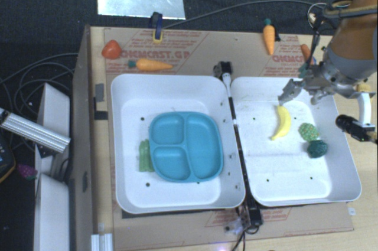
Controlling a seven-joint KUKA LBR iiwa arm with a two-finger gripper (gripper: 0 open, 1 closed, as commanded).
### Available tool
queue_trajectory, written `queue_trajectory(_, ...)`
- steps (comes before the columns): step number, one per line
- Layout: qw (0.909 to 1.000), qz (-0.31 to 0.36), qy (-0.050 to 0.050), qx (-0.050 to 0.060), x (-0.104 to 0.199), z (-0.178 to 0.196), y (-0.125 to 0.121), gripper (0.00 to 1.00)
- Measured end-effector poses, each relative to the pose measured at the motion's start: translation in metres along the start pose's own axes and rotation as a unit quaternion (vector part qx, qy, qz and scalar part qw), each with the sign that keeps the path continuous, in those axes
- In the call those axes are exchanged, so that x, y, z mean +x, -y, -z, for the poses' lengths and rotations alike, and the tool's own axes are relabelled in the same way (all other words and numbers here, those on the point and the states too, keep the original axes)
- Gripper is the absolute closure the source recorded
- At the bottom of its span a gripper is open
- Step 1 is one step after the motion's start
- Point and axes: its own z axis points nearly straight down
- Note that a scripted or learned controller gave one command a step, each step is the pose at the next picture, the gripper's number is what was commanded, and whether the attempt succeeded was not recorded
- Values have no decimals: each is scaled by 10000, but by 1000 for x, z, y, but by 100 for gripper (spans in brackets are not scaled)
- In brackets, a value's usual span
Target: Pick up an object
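While your gripper [302, 90] hangs spread and empty, note: banana [282, 123] just below its fingers, leaning; green pieces [312, 139] beyond toward the arm. Descend straight, straddle the banana's narrow width, then close.

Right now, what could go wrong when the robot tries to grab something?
1. The gripper hangs above the top end of the banana. The banana is curved and smooth, so it might slip or roll away.
2. The green bumpy item and the dark green item lie right next to each other near the right bin's edge, so a grab there could knock one aside.
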Motion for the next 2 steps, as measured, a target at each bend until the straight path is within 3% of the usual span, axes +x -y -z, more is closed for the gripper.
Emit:
queue_trajectory(1, 10000, -8, -3, 22, -17, -94, -9, 0)
queue_trajectory(2, 10000, -5, -2, 10, -13, -142, -9, 0)
